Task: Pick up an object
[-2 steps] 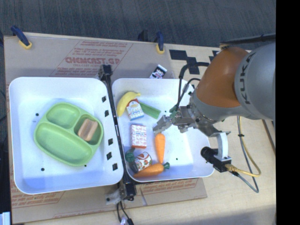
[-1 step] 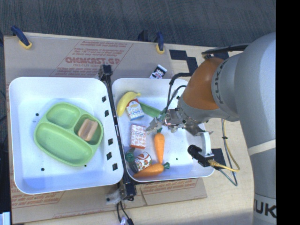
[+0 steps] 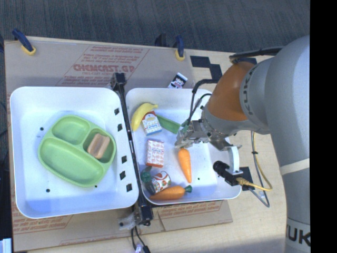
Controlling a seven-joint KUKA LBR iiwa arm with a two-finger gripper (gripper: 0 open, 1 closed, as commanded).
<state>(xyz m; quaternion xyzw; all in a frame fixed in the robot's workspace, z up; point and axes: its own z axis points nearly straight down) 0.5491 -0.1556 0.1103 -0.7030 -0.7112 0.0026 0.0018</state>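
The gripper point(image 3: 185, 139) is seen low over the right bin point(image 3: 210, 190), just above the top of an upright carrot point(image 3: 185, 165); whether its fingers are spread or pressed together cannot be told.

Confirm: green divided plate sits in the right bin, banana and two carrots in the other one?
Not quite. The camera view shows the green divided plate in the left bin, not the right. The banana and the two carrots lie in the right bin.
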